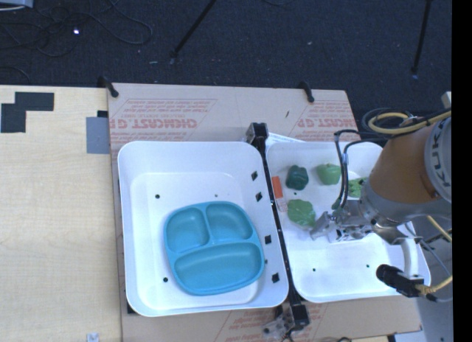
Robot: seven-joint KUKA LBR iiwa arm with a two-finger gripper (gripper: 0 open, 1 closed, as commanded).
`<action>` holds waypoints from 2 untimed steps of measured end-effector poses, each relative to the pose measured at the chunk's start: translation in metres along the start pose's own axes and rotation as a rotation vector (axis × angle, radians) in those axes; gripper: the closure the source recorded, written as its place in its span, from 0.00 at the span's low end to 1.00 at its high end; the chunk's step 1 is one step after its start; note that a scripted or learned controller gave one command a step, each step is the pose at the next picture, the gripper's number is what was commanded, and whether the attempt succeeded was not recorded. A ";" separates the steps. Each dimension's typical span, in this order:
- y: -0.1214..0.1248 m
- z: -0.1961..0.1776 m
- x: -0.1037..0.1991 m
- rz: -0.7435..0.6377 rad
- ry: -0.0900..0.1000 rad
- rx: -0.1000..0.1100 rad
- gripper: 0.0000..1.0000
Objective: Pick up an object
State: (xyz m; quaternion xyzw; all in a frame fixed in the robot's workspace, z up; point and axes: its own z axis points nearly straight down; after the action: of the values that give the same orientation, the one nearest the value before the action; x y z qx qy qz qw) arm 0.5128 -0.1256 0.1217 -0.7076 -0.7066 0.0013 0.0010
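My gripper (330, 228) is low in the right bin (346, 278), just right of a light green lump (301, 211). A dark green object (297, 178) lies near the bin's back left, and a bright green object (329, 174) sits beside it to the right. Another green piece (356, 186) shows partly behind the arm's cables. A small orange piece (276, 186) rests by the divider. I see nothing between the fingers.
The left bin (147, 186) holds a blue divided plate (214, 248). The arm's orange band (402, 167) and cables hang over the right bin's right side. Cardboard (184, 116) lies under both bins, and the wooden bench (51, 215) spreads to the left.
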 end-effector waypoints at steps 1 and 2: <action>0.005 0.009 -0.003 0.003 -0.007 -0.020 0.00; 0.007 -0.003 -0.007 0.009 -0.014 -0.028 1.00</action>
State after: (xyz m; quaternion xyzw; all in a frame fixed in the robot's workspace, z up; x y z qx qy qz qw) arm 0.5200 -0.1324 0.1243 -0.7106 -0.7035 -0.0038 -0.0137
